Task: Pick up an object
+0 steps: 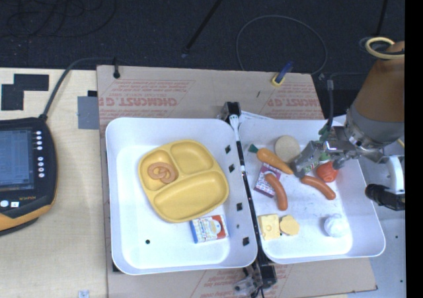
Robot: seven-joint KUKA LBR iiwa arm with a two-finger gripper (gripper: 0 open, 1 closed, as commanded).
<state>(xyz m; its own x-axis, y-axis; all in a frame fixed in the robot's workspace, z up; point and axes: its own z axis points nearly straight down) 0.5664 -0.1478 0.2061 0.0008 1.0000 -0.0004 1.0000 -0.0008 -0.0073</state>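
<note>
Gripper (316, 156) sits low in the right bin (370, 240), near its upper right wall; whether its fingers grip anything cannot be told. Just beside it lie a red tomato (326, 172), a glossy sausage (319, 187), an orange carrot (273, 160) and a pale round piece (287, 147). Bare floor remains along the bin's lower right. The left bin (125, 224) holds a yellow sectioned plate (188, 184) and a small printed carton (209, 228).
</note>
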